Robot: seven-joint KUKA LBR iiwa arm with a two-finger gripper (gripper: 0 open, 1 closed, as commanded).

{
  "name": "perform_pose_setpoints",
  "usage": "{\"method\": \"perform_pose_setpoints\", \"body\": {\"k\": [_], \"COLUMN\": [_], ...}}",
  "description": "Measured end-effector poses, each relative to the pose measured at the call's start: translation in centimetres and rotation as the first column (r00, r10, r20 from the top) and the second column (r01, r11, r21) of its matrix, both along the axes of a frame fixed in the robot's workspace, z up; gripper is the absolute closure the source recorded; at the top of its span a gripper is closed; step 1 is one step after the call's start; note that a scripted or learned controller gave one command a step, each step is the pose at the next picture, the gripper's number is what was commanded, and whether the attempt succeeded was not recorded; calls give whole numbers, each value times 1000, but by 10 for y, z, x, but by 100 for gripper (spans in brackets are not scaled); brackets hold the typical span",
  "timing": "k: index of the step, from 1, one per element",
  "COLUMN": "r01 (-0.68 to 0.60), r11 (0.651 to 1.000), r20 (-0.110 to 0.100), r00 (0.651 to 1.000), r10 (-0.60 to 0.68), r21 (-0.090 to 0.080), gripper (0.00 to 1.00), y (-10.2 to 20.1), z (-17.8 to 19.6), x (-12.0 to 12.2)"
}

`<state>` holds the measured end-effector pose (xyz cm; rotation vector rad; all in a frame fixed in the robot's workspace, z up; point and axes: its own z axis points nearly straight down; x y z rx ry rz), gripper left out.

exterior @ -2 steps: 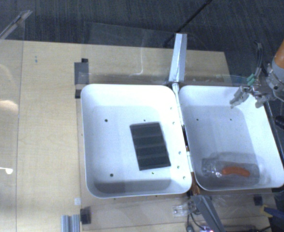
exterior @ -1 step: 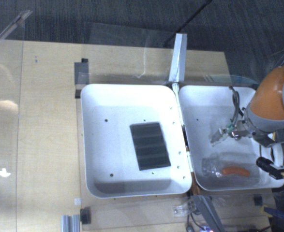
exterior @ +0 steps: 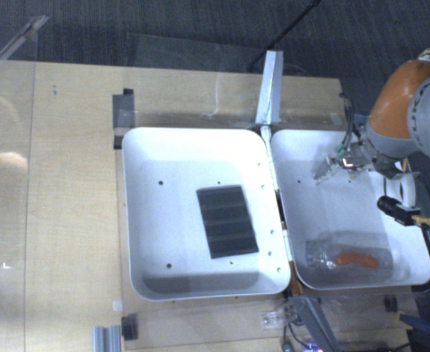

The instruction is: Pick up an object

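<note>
A dark ribbed rectangular pad (exterior: 228, 221) lies flat near the middle of the left bin (exterior: 149, 160). In the right bin (exterior: 302, 152), near the front wall, an orange oblong object (exterior: 358, 259) sits inside a clear plastic wrap (exterior: 324, 253). My gripper (exterior: 333, 166) hangs over the back part of the right bin, well behind the orange object and to the right of the dark pad. Nothing shows in its grasp. The grey arm with its orange band (exterior: 399, 103) comes in from the right.
A grey metal post (exterior: 269, 88) stands behind the seam between the bins. A black part with a cable (exterior: 396, 210) hangs off the arm over the right bin's right rim. Bare wooden bench (exterior: 53, 196) stretches to the left.
</note>
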<state>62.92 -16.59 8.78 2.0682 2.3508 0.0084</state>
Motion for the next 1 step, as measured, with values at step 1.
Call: {"method": "perform_pose_setpoints", "body": {"k": [1], "r01": [26], "r11": [1000], "r20": [-7], "r00": [1000], "r10": [-26], "r21": [3], "gripper": [0], "y": [1], "z": [14], "x": [-89]}}
